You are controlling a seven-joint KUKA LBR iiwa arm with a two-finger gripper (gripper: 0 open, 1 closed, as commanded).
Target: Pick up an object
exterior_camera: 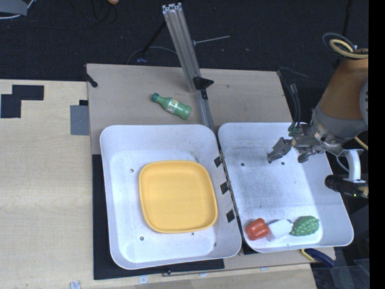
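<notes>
A: Along the right bin's point(264, 179) near edge, three items in a row: red pepper point(257, 228), small white piece point(280, 227), green bumpy piece point(305, 225). The white one touches both neighbours, or so it seems; the view is coarse there.

B: Left bin point(120, 161)?

A: One yellow plate point(178, 195), centred. Off the bins, by the bench's far edge, a green bottle point(172, 105) lying on its side.

B: Gripper point(290, 151)?

A: Over the right bin's far right part, well apart from the row. Fingers spread, nothing between them.

B: Handling notes for the pepper?

A: Likely light, hollow plastic, smooth and a bit slippery, stiff enough to squeeze. Take it across its middle from above, clear of the white piece. The bin's near wall sits close, leaving little finger room on that side.
</notes>
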